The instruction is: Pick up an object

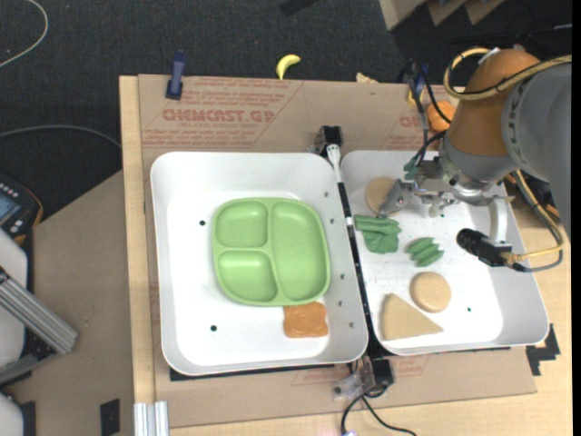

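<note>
Here | pincer (399, 198) state: cannot tell | beside tan disc (379, 192) | green pieces (379, 232) just below

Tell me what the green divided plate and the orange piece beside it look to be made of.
Green divided plate: likely molded plastic, smooth matte finish, uniform color, rounded compartment ridges. Orange piece: possibly soft plastic or foam toy food; dull surface, slightly uneven edges. Hard to confirm from this view.

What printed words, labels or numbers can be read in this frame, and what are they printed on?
"CHEMCAST G P": red print on the brown protective paper of the bench sheet, behind the left bin; the last letters are uncertain.
Smaller red lines above and below it: too blurred to read.
Red print on the same paper behind the right bin: too blurred and partly covered to read.
</note>
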`<action>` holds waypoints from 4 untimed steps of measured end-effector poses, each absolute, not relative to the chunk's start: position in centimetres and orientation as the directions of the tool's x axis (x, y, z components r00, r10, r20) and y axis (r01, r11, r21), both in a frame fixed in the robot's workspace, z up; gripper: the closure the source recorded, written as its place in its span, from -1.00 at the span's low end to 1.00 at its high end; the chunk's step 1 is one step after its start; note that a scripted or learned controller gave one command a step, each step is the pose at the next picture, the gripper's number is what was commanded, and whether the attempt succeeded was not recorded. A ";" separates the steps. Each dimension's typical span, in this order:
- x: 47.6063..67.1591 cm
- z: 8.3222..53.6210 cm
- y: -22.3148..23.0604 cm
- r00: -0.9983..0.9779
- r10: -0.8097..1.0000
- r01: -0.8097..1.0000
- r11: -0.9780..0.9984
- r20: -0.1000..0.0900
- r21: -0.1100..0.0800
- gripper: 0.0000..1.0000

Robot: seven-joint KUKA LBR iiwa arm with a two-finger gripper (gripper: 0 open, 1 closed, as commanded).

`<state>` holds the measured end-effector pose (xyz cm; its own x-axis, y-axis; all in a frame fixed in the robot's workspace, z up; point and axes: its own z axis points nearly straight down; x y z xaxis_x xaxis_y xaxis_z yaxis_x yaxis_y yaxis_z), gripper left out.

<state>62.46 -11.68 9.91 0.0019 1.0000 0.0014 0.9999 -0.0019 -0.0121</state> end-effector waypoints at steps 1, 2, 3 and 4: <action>55.7 9.1 -12.2 0.006 1.000 1.000 -0.006 -0.001 0.016 -1.00; 48.3 9.1 -10.5 0.004 1.000 1.000 -0.004 -0.004 0.020 -1.00; 48.6 10.1 -10.5 0.002 1.000 1.000 -0.002 -0.004 0.023 1.00; 52.3 9.1 -9.3 -0.003 1.000 1.000 0.003 -0.001 0.003 1.00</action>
<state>52.26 -9.32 9.11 -0.0027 1.0000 -0.0008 1.0000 0.0027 0.0029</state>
